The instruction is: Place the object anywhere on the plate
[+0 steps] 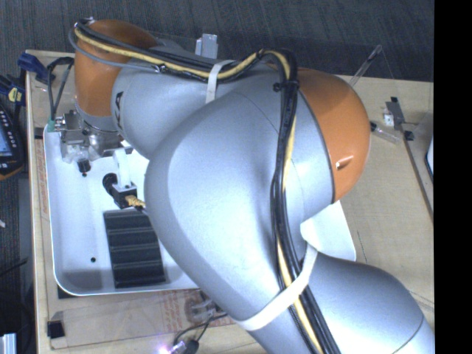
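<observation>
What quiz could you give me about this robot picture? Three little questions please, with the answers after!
1. True or false: the black ridged slab lies inside the white bin.
2. What colour is the band on the grey arm? A) orange B) green C) blue
3. Fill in the gap: compared with the claw, the slab sits nearer the picture's ______ edge (top or bottom).

Key: 1 true. 2 A. 3 bottom.
</observation>
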Tool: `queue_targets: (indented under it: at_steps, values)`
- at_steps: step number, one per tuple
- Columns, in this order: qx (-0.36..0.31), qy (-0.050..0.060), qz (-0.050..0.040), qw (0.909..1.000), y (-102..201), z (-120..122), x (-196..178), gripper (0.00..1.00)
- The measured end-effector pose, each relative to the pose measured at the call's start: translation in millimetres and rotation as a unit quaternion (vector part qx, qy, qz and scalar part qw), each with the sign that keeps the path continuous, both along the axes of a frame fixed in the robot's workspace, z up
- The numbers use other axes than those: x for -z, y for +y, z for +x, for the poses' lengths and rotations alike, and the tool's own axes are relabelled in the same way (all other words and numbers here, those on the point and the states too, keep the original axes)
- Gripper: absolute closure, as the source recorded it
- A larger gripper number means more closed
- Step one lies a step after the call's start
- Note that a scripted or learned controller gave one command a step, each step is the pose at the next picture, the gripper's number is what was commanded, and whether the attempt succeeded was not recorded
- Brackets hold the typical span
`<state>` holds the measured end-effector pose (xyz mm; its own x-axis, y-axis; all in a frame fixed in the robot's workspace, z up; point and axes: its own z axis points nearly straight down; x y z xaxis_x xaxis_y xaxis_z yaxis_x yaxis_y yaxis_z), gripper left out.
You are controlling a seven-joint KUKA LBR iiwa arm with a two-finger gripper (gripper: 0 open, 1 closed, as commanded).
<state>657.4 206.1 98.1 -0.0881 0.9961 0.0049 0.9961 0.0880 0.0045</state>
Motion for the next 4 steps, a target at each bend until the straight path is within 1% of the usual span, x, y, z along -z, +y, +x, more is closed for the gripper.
queue_targets:
  at_steps: [1,2,3,4]
  values:
    - [-0.219,0.001,-0.0025,0.9758,-10,-2,-196,1.00]
    - [-0.545,0.001,-0.0036,0.8387,-14,-5,-181,1.00]
    - [-0.661,0.001,-0.0033,0.7505,12,-30,-142,1.00]
    - [-0.647,0.000,-0.0043,0.7626,-20,-91,-212,1.00]
